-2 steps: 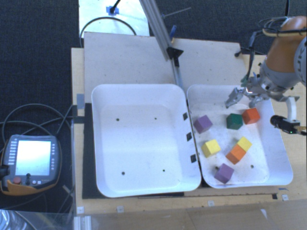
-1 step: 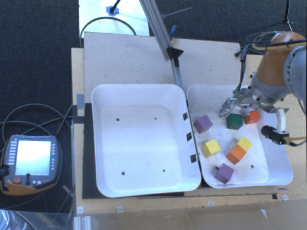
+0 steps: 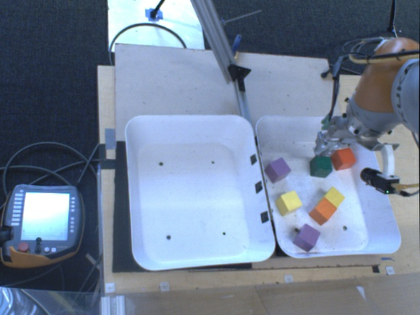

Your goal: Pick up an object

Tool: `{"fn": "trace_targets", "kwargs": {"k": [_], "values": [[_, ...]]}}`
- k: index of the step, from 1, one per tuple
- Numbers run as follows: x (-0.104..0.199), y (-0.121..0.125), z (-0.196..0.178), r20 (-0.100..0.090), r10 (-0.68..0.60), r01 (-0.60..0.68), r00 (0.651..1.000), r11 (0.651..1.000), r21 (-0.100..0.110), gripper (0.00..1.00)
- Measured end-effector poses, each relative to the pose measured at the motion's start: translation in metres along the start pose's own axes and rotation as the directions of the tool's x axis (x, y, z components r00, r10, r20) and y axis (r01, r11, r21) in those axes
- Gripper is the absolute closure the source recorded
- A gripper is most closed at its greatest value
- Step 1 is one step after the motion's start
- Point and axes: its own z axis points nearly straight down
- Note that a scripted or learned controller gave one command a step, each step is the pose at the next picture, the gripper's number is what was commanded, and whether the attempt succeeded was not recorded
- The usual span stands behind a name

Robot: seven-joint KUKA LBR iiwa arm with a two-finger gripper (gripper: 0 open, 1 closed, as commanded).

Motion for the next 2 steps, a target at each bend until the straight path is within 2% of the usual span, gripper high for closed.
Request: {"fn": "trace_targets", "kwargs": {"k": [2], "values": [[0.001, 0.013, -0.088, 0.001, 0.000, 0.000, 1.000, 1.000, -0.002, 1.00]]}}
